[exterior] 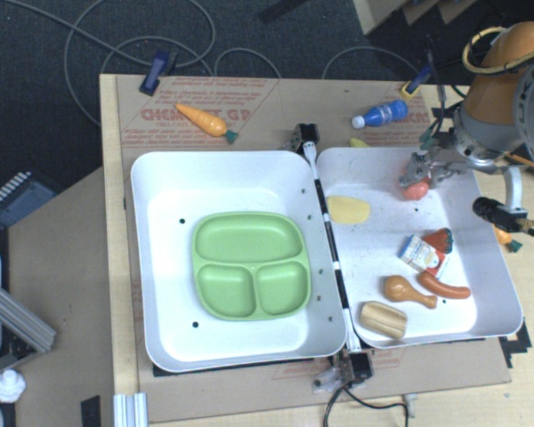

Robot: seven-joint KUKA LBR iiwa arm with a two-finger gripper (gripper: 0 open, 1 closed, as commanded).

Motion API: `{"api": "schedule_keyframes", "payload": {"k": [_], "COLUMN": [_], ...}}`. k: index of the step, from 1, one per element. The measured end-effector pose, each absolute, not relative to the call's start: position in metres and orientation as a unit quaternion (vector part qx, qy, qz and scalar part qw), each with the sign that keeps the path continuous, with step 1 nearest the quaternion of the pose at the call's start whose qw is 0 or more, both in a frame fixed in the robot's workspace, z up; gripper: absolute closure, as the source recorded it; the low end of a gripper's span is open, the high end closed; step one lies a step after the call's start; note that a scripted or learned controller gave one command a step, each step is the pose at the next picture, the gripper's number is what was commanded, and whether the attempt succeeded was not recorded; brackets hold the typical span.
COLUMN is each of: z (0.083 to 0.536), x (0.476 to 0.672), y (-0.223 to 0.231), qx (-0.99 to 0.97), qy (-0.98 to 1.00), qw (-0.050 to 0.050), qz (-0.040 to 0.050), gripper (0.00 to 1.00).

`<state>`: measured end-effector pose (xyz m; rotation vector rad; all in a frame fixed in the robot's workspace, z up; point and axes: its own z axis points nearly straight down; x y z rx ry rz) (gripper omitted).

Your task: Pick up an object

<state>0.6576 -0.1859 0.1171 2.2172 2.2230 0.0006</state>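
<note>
The gripper (pixel 424 169) hangs low over the far right part of the right bin (pixel 489 314), its dark fingers drawn in close around a small red-pink object (pixel 416 189) — whether they actually clamp it I cannot tell. The object is rounded, pale pink below and redder above, sitting just beneath the fingertips, well apart from the yellow piece (pixel 348 209) near the divider

A small red-pink object (pixel 416 189) lies in the right bin's (pixel 481 318) far part.
</note>
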Motion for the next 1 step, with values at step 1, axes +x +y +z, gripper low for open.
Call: {"api": "schedule_keyframes", "payload": {"k": [1], "z": [0.1852], "x": [0.6681], "y": [-0.1163], "qx": [0.706], "qy": [0.708], "qw": [0.002], "qz": [0.0021], "gripper": [1.00]}}
